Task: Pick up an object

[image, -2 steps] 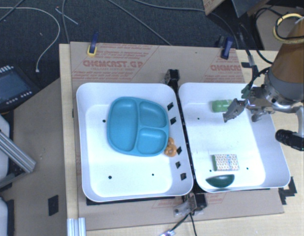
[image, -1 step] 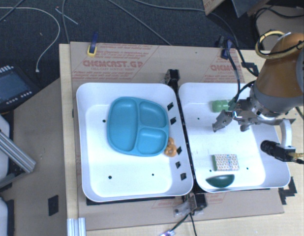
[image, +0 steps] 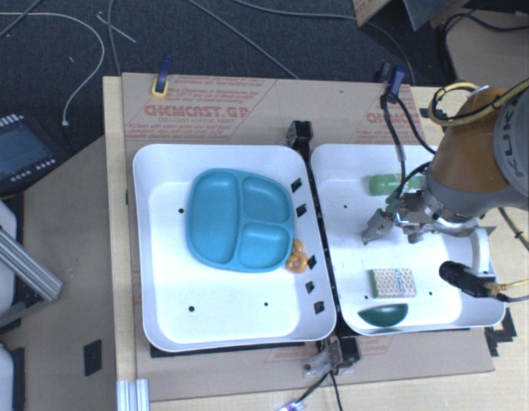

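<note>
Left bin (image: pixel 162 255): blue divided plate (image: pixel 240 219), smooth moulded plastic, w/ small orange lump (image: pixel 296 258) touching its rim | right bin (image: pixel 350 195): tool (image: pixel 393 225) hovers mid-bin, fingers apart, nothing between; patterned flat block (image: pixel 392 282), dark green dome (image: pixel 383 316) nearer, pale green piece (image: pixel 383 183) behind | risk: closing between items, or dome slipping off fingers.

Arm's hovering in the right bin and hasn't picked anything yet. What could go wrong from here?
1. The gripper hangs between the green block and the patterned block, over neither; a straight descent would likely close on nothing.
2. The dark green bowl lies against the right bin's near wall, leaving little room to straddle it.
</note>
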Robot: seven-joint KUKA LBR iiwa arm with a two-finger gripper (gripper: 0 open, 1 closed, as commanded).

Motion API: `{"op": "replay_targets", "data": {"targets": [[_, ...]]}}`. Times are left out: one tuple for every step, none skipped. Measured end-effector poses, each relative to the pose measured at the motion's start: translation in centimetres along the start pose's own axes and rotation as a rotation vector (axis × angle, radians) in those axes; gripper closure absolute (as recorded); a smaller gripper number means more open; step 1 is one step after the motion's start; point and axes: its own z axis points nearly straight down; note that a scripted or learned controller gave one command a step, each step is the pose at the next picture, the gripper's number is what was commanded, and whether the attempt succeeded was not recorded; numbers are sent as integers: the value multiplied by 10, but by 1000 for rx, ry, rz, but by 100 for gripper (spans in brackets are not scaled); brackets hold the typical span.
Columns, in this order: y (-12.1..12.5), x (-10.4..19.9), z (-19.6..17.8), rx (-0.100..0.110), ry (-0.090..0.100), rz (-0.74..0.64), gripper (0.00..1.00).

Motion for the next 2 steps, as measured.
{"op": "replay_targets", "data": {"targets": [[0,1,45,-2,0,0,0],[1,0,32,-8,-1,0,100]]}}
